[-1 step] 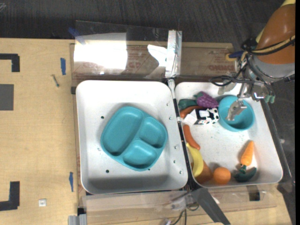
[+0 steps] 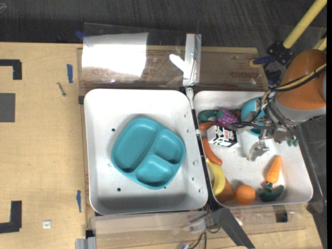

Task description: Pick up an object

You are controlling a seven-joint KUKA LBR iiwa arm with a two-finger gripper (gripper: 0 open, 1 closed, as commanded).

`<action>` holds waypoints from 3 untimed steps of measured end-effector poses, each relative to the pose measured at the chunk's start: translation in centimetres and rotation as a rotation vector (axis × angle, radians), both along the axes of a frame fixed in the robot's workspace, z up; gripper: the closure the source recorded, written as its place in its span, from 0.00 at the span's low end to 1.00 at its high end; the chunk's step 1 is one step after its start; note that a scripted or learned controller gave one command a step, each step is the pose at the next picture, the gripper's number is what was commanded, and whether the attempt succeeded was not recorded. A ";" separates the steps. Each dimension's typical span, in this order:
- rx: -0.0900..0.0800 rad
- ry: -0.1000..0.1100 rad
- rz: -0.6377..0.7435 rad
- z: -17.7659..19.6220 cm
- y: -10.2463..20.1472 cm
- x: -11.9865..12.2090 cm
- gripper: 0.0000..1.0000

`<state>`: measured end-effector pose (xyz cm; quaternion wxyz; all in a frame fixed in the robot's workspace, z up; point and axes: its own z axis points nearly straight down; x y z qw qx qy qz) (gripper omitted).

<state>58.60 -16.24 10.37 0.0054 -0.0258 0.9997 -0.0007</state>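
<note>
An orange carrot [image 2: 273,169] with a green top lies just beside the tool [image 2: 258,150], whose fingers' spread cannot be told.

A pale wooden table [image 2: 36,139] carries two shallow white plastic bins side by side. The left bin [image 2: 98,113] has a teal plastic plate [image 2: 149,152] with three compartments lying near its middle, turned at a slant. The right bin [image 2: 295,165] touches the left one along a shared edge. Behind both bins stands a clear plastic sheet [image 2: 116,61], glaring with reflected light, and beside it an upright strip, possibly transparent plastic too [image 2: 192,58]. Black angular marks [image 2: 13,69] sit on the table's left part, and small blue tape pieces [image 2: 69,72] lie near the left bin's far corner
</note>
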 end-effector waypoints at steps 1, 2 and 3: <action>-0.003 0.002 0.159 -1.6 -4.5 -6.1 0.00; -0.001 0.006 0.232 -1.6 -6.1 1.4 0.00; 0.001 0.002 0.277 -1.6 -5.8 -4.8 0.00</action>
